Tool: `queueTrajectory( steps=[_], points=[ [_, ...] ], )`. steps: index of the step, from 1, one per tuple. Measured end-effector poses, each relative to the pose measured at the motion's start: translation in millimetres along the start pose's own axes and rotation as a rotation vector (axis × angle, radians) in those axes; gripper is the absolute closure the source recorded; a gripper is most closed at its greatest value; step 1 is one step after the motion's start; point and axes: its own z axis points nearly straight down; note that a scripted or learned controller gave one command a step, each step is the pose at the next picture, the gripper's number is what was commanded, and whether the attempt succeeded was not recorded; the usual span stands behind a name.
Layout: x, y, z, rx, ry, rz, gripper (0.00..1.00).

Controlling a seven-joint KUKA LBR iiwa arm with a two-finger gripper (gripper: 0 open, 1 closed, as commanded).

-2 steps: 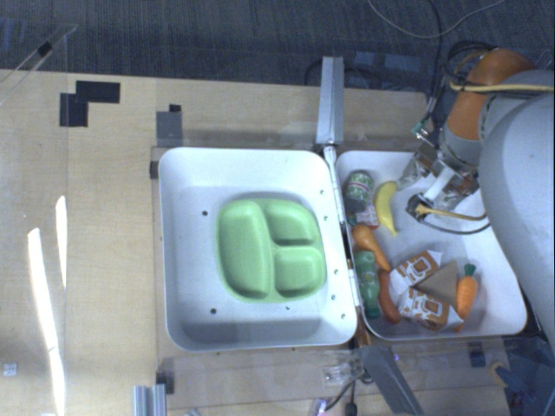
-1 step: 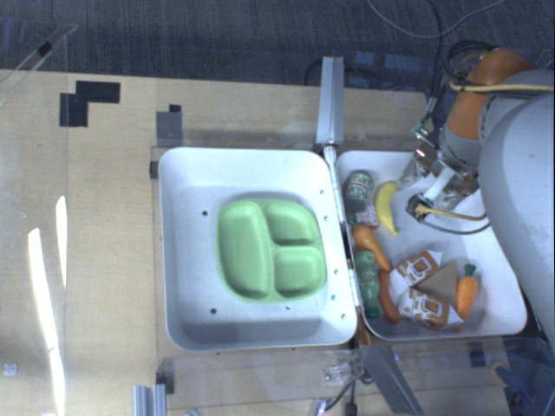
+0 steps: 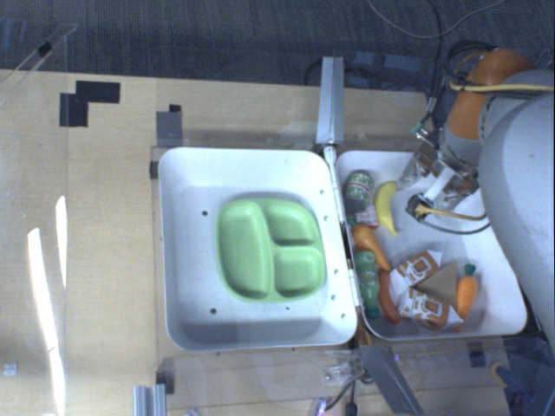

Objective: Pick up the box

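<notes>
While the grey arm with the orange band reaches in from the right, its claw (image 3: 434, 185) hangs over the far part of the right shallow white bin (image 3: 447, 243); can't tell if the claw is open or closed, and nothing is visibly held in it. The white-and-brown cardboard box (image 3: 422, 286) lies in the near part of that same bin, apart from the claw. An orange toy carrot with a green top (image 3: 466, 291) sits just right of the box. The yellow banana (image 3: 387, 206) is left of the claw, with a green-labelled can (image 3: 359, 186) further left by the bin's left wall. A second orange carrot (image 3: 371, 245) and a green bottle (image 3: 368, 277) lie along that wall, left of the box. The left shallow white bin (image 3: 178, 232) holds a pale green divided plastic tray (image 3: 270, 248). Both bins sit on the light wood surface (image 3: 104, 232).
</notes>
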Motion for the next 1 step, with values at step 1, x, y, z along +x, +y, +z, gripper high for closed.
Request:
queueTrajectory(
  steps=[1],
  points=[
    [0.0, 0.0, 0.0, 0.000, 0.000, 0.000, 0.00]
  ],
)
